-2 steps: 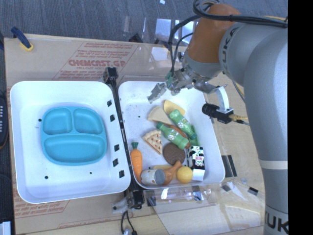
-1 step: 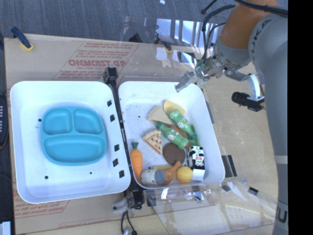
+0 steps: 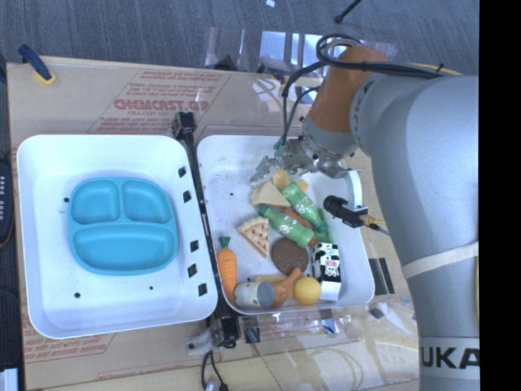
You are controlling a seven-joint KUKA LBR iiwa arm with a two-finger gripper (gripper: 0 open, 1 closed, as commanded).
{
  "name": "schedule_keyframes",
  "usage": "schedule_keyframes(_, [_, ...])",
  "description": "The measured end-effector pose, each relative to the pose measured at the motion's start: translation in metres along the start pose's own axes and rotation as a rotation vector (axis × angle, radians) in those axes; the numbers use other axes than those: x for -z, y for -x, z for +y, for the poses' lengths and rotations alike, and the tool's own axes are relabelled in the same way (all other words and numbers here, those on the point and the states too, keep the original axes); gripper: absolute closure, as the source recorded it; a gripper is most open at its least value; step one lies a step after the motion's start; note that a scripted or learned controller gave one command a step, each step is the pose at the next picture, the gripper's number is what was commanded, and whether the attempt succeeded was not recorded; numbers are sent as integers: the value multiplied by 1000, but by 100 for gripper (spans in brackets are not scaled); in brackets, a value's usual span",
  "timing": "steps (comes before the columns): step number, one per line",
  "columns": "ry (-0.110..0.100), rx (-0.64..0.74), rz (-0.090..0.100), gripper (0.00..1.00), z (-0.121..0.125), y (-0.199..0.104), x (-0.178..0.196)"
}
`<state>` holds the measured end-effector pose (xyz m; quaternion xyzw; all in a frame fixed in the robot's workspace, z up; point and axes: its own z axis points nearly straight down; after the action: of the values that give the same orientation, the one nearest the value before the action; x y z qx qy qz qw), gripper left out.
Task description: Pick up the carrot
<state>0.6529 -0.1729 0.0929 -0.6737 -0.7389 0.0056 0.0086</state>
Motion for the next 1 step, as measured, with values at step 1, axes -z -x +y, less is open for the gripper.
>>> schedule_keyframes(1, [8, 8, -5, 100, 4, 1, 18])
